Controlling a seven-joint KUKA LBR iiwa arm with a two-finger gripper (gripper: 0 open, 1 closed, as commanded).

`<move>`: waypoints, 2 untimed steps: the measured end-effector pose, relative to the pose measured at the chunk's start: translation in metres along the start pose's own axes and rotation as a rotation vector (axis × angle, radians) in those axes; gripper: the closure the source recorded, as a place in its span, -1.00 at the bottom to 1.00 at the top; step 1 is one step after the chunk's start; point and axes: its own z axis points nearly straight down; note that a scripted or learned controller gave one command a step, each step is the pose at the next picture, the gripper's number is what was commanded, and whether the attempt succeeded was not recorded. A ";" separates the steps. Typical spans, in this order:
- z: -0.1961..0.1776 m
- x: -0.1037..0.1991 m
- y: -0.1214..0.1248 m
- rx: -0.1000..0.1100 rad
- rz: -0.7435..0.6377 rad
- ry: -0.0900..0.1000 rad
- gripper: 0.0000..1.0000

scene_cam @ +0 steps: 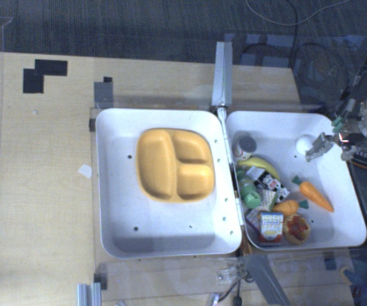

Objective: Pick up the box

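Observation:
The box (272, 225) is small, with a white, red and yellow printed top. It lies flat near the front edge of the right bin (346, 234), among other items. My gripper (319, 146) hangs over the back right part of that bin, beside a white ball (304, 145). It is well apart from the box, up and to the right of it. Nothing shows in its grasp.
The right bin also holds an orange carrot (315, 196), a banana (260, 165), a grey can (244, 145), a green piece (251, 197) and a red-topped cup (297, 228) touching the box. A yellow divided tray (173, 164) lies in the left bin (116, 234).

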 end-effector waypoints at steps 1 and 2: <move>0.079 0.048 0.037 0.001 -0.077 0.001 -1.00; 0.138 0.075 0.079 -0.006 0.018 -0.004 -1.00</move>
